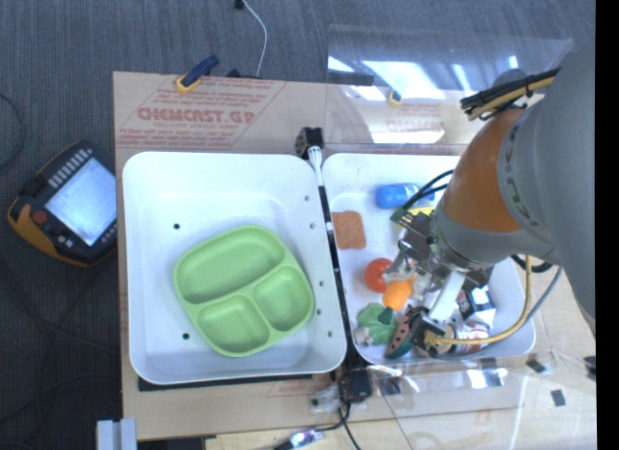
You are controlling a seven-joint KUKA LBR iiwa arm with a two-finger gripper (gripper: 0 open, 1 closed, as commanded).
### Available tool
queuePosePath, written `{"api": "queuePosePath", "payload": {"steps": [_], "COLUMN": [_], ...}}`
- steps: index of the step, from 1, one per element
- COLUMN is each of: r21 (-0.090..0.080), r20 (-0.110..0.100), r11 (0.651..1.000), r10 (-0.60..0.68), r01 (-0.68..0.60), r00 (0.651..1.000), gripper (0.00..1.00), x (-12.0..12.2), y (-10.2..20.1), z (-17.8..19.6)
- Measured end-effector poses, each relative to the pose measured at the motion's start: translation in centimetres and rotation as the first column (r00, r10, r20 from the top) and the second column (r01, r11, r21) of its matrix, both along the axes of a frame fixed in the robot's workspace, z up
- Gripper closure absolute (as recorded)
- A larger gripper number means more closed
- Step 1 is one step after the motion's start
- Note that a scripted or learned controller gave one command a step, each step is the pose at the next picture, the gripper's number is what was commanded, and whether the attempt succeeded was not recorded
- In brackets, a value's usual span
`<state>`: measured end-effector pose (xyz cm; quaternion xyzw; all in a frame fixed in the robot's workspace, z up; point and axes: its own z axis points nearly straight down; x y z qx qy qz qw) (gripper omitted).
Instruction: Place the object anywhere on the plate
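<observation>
Plate [244,290] (green, three compartments) below cardboard [198,117] printed "CHEMCAST GP".

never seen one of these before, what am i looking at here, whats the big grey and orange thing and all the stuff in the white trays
The one picture comes from a camera fixed above a bench, looking down at a slant. The big grey and orange thing is a robot arm reaching in from the right. At its end is a two-finger gripper for picking things up, now down among the items in the right bin. I cannot tell whether it holds anything.

The left bin holds a green plate with three compartments, with nothing on it; the job is to put an object on it.

The right bin holds small toys: a blue one, a brown flat piece, a red one, an orange one and a green one.

The yellow-edged device on the floor looks like a handheld controller.
</observation>
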<state>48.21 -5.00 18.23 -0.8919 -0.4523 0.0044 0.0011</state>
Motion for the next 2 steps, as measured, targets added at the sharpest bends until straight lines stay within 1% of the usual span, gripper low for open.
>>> {"api": "queuePosePath", "payload": {"steps": [1, 2], "r21": [0.003, 0.000], "r20": [0.004, 0.001], "r11": [1.000, 1.000], "r10": [0.026, 0.021], "r01": [-0.026, -0.021], "r00": [1.000, 1.000], "gripper": [1.00, 0.00], "x": [3.06, 2.97], "y": [7.78, 7.45], "z": [3.16, 3.06]}}
